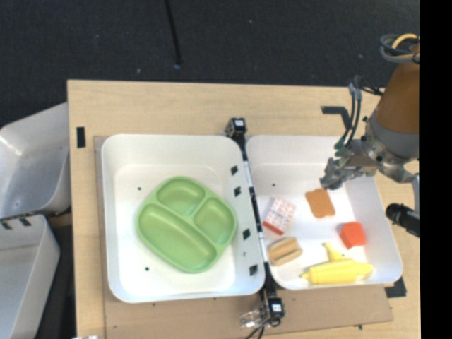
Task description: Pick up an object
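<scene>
The right bin [296,150] holds several small objects. An orange-brown flat piece [320,203] lies near its middle, a red block [352,234] to its right. A pink and white checked packet [278,215] lies at the left, with a tan bread-like roll [284,250] below it. A yellow banana-shaped toy [337,270] rests along the front wall. My gripper [333,176] hangs over the right bin's upper right part, just above and to the right of the orange-brown piece. Nothing shows between its tips.
The left bin [120,161] holds a green divided plate [185,223]. A black divider with clips [247,196] runs between the bins. The arm's orange band [400,104] stands over the bench's right side. A white box [28,161] sits off the bench at left.
</scene>
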`<state>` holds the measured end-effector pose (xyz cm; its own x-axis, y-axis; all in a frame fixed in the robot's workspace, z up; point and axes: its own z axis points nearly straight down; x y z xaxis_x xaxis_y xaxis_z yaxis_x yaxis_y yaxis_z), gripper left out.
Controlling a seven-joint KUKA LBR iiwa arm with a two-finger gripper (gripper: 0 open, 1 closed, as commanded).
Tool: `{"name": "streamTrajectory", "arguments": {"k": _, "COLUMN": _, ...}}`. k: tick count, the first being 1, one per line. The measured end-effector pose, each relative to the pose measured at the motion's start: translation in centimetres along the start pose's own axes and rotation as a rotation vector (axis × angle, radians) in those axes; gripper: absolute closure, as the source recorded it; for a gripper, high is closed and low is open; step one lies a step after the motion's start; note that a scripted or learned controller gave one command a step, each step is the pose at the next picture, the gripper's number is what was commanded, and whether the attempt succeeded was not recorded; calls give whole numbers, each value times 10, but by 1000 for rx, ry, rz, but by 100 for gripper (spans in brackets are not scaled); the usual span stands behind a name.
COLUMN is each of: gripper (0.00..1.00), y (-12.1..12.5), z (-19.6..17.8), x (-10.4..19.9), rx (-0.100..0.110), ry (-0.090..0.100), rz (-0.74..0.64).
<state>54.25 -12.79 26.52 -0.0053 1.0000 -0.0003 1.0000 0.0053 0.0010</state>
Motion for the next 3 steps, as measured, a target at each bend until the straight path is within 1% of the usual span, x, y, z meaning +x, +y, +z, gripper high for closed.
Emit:
{"name": "streamTrajectory", "arguments": {"k": 1, "gripper": 100, "y": 12, "z": -5, "x": 54, "rx": -1, "ry": 1, "rz": -3}}
{"name": "streamTrajectory", "arguments": {"k": 2, "gripper": 100, "y": 14, "z": 10, "x": 103, "rx": 1, "ry": 1, "rz": -1}}
{"name": "streamTrajectory", "arguments": {"k": 3, "gripper": 100, "y": 18, "z": 4, "x": 157, "rx": 0, "ry": 1, "rz": -2}}
